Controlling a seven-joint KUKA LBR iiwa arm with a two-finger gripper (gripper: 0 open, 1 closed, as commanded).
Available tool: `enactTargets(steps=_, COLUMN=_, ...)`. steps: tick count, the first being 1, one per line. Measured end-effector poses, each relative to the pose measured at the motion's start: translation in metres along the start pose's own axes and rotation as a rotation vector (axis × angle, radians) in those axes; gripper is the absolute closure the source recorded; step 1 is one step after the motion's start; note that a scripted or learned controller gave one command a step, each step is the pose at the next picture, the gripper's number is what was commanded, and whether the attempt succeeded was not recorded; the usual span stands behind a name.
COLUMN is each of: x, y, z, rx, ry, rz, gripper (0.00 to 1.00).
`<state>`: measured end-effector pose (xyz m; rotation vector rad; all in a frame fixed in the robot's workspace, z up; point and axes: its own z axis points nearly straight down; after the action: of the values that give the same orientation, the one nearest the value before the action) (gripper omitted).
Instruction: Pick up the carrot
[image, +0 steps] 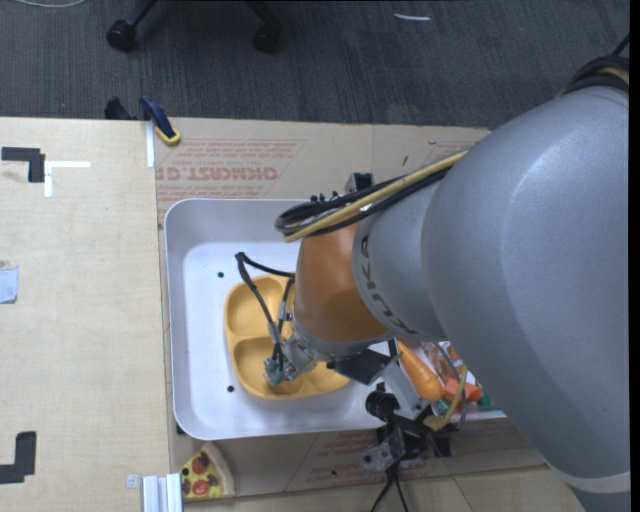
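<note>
A white bin (190, 330) sits on the bench, holding a yellow dish (250, 330). The gripper (278, 370) hangs over the dish. The carrot (420, 375) lies well to its right, slanting from upper left to lower right.

Divided dish (247, 322) lies in bin (190, 300), frame centre-left. Gripper (276, 371) sits over dish's lower compartment. Carrot (420, 374) lies right, beside arm (520, 290).
</note>
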<state>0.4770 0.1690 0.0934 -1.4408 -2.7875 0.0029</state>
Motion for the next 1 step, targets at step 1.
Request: enactTargets(steps=1, x=-0.0013, y=0.0009, z=-0.0086, rx=-0.001, ry=0.0, rz=0.004, gripper=1.0)
